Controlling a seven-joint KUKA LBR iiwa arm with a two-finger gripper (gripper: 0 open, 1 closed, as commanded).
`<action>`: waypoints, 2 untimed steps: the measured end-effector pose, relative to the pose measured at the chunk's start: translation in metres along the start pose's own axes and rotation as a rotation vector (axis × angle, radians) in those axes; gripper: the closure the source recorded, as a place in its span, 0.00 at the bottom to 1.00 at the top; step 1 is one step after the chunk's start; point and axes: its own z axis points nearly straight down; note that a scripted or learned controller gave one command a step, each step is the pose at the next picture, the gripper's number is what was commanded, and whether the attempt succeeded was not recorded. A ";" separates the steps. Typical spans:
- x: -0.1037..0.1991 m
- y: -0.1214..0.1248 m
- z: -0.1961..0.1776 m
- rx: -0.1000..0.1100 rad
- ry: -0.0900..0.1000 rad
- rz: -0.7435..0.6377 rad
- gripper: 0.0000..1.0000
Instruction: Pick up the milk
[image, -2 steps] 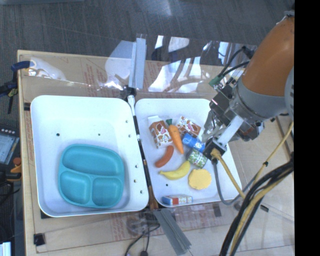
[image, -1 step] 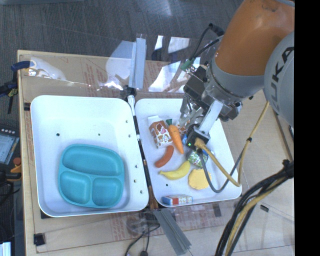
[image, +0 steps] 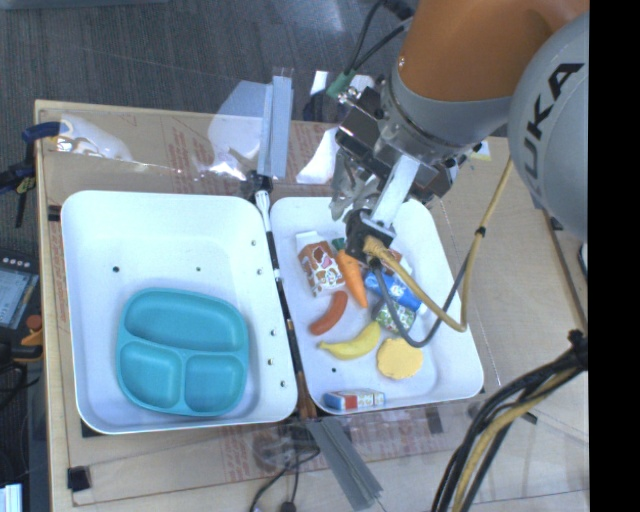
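Observation:
The milk (image: 402, 292) is a small blue and white carton lying in the right bin (image: 452, 352), right of centre, partly crossed by the robot's cable. An orange carrot (image: 352, 280) lies just to its left. My gripper (image: 350, 203) hangs over the back of the right bin, up and to the left of the milk and apart from it. Nothing shows between its fingers.
A brown and white carton (image: 319, 266), a red sausage (image: 328, 313), a banana (image: 353, 344), a yellow round piece (image: 400, 360) and a small flat box (image: 355, 401) also lie in the right bin. The left bin (image: 150, 230) holds a blue divided plate (image: 184, 350).

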 end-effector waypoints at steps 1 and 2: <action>-0.003 -0.065 -0.001 0.003 -0.001 -0.322 1.00; 0.011 0.051 0.024 -0.001 -0.002 -0.577 1.00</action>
